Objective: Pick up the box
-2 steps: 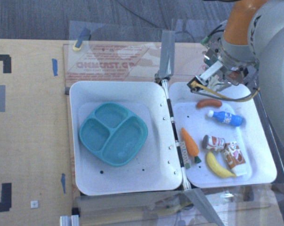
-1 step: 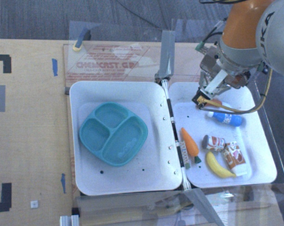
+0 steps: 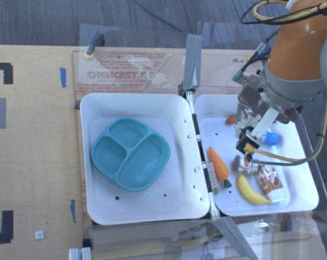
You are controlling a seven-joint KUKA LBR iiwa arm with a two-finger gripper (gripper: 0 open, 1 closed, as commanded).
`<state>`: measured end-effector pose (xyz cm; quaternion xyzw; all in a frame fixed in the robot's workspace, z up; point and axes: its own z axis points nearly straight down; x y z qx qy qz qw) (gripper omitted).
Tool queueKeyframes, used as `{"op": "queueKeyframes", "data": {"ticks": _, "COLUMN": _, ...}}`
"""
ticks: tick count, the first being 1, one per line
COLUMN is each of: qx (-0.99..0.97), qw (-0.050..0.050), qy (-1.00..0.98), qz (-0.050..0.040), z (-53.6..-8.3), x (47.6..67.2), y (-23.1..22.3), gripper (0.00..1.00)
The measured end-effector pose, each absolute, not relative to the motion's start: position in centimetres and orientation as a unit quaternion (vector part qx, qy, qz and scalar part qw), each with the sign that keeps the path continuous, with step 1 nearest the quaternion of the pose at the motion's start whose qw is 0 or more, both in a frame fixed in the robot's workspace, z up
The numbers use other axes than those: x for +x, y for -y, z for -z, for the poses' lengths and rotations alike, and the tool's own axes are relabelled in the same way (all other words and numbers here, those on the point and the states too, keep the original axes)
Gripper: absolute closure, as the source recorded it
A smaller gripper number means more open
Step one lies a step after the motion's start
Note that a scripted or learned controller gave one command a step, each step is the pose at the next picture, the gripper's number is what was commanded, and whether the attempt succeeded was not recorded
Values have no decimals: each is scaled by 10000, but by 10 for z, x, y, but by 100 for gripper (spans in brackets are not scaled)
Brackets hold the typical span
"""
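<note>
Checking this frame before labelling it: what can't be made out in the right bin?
Box: camera view, print too small to read.
Blue ball: camera view, partly covered by the arm.
Red thing beside the end effector: too small to identify.
Right bin, far right corner: hidden under the arm.

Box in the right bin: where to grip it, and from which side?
Likely from straight above: the box lies flat on the right bin's floor, so only its top and edges are reachable. Pinch across its narrow width near the end toward the bin's right wall, since the banana lies close along its left side in view and crowds a finger there.
</note>
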<state>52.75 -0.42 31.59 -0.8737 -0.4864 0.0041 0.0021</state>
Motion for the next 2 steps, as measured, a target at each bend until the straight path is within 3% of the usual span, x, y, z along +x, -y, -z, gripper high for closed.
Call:
{"op": "queueKeyframes", "data": {"ticks": 1, "qx": -8233, "qw": 24, "qy": 5676, "qz": -39, "z": -282, "x": 484, "y": -2, "gripper": 100}}
{"op": "queueKeyframes", "data": {"ticks": 2, "qx": -7261, "qw": 11, "qy": 6876, "qz": -22, "z": -309, "x": 488, "y": -18, "gripper": 100}}
